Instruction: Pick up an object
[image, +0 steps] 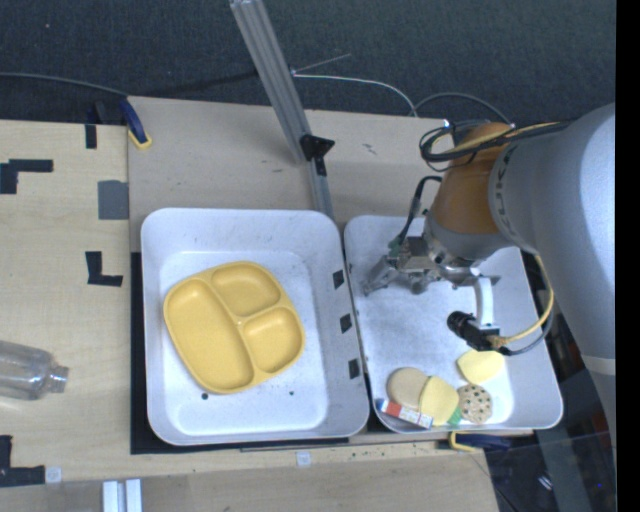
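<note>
We are looking at a robotics lab: a wooden counter (70, 230) marked with black tape, two white bins (245, 225) set side by side, loose cables (380, 88), an aluminium strut (275, 75), and a grey industrial arm (560, 220) reaching in.

Leaving open floor across the middle and upper left of the right bin (372, 330), just below the gripper (400, 275). Crowding that bin's lower edge: a tan round piece (405, 384), a yellow piece (439, 398), a speckled cookie (476, 403) and another yellow piece (481, 366), touching or nearly so. Filling the centre of the left bin (160, 240): a yellow divided plate (233, 325), sparing only narrow margins. Slanting across the top: a metal pole (275, 75).
</note>
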